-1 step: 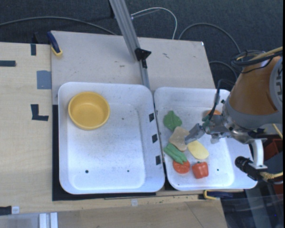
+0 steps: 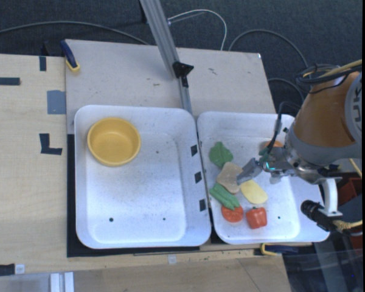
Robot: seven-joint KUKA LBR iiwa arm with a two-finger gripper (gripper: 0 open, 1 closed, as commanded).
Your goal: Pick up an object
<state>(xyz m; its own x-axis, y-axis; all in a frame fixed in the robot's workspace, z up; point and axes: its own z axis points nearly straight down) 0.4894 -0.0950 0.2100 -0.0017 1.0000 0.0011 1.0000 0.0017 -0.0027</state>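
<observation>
Tool (image 2: 250, 170) low over the right-hand shallow white plastic bin (image 2: 292, 227), at the end of the grey arm with the orange band (image 2: 328, 123) reaching in from the right. Fingertips at or just above the upper right edge of a flat tan bread-like slice (image 2: 229, 176); contact probable but not confirmed at this angle. Whether spread or pressed together: cannot tell. Nothing seen held between the fingers.

Cluster of small toy foods around the slice, all in the right-hand bin: green leafy piece (image 2: 219, 154) just above it, pale yellow rounded piece (image 2: 253, 192) just right and below, long green pod-like piece (image 2: 224, 196) touching its lower edge, red rounded piece (image 2: 232, 213) below the pod, red blocky piece (image 2: 257, 217) beside that. Small orange item (image 2: 272, 145) partly hidden behind the wrist.

Left-hand shallow white plastic bin (image 2: 140, 224) carrying a round yellow plastic bowl (image 2: 114, 140), upright, in its upper left corner. Both bins side by side on the pale tabletop (image 2: 121, 72).
</observation>
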